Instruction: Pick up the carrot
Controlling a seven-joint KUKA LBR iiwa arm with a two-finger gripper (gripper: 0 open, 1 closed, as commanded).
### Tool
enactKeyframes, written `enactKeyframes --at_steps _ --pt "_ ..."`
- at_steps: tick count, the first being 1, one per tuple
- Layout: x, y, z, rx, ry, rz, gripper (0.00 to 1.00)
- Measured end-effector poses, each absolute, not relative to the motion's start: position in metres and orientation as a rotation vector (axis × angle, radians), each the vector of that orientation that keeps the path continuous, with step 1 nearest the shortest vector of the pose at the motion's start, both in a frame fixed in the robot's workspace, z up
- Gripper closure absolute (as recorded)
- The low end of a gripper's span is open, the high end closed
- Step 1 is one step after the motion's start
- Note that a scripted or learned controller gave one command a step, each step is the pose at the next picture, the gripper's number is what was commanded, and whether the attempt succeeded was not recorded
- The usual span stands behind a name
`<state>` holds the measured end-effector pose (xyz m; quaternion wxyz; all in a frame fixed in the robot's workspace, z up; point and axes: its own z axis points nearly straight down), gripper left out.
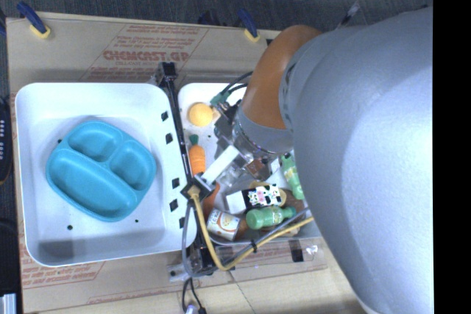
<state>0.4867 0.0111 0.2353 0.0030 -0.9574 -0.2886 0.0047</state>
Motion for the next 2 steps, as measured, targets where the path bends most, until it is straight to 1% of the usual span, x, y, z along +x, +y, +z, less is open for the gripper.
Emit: enactKeyframes --at_steps 1,2 --pt "0.481 0.069 0.214 -2.926 -1.115 0.017 1.00" --pt "0.475 0.061 0.191 -2.807 -1.393 0.014 1.00"
